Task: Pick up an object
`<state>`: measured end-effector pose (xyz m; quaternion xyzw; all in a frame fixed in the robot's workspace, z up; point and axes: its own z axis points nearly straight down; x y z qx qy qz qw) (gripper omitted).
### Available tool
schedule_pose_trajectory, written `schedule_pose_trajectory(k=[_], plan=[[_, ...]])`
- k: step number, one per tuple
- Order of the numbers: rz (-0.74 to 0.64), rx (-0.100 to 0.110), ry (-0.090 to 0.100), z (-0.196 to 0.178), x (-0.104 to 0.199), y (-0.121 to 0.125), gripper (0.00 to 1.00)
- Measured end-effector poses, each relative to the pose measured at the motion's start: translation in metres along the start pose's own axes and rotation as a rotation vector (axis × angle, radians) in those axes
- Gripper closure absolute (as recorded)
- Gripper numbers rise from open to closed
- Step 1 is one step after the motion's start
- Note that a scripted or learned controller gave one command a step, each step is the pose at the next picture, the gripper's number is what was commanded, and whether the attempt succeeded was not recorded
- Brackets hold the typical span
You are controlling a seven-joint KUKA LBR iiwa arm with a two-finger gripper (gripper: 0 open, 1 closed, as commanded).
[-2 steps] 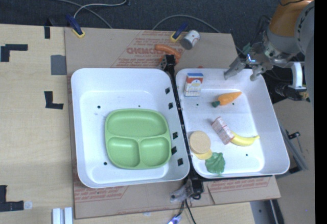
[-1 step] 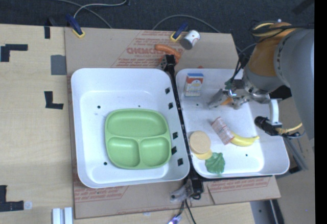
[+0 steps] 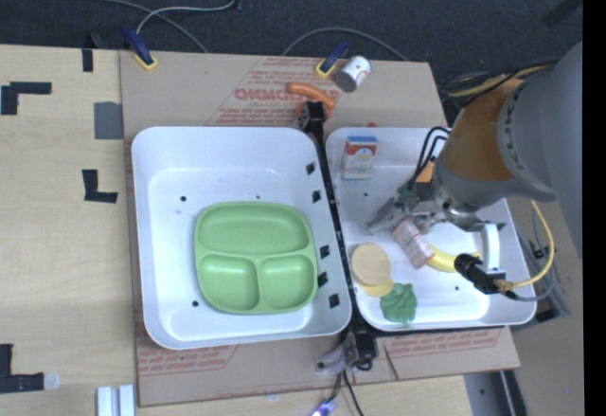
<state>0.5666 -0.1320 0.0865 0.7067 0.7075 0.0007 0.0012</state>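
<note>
Clutter fills the right bin (image 3: 502,315), so the gripper (image 3: 409,215) hangs low over a pink packet (image 3: 411,242) beside the banana (image 3: 441,260), apparently picking; whether it grips anything, I cannot tell.

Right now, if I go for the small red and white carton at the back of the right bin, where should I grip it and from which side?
Judging by its pose, grip the small red and white carton across its narrow sides from straight above: it lies flat and apart from the other items, though near the right bin's back wall.
</note>
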Motion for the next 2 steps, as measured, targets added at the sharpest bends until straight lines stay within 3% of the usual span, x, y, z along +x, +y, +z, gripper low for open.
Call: schedule_pose_trajectory(k=[1, 2], plan=[[0.001, -0.003, -0.003, -0.010, -0.001, 0.001, 1.00], [-0.002, 0.000, 0.001, -0.099, 0.062, 0.016, 1.00]])
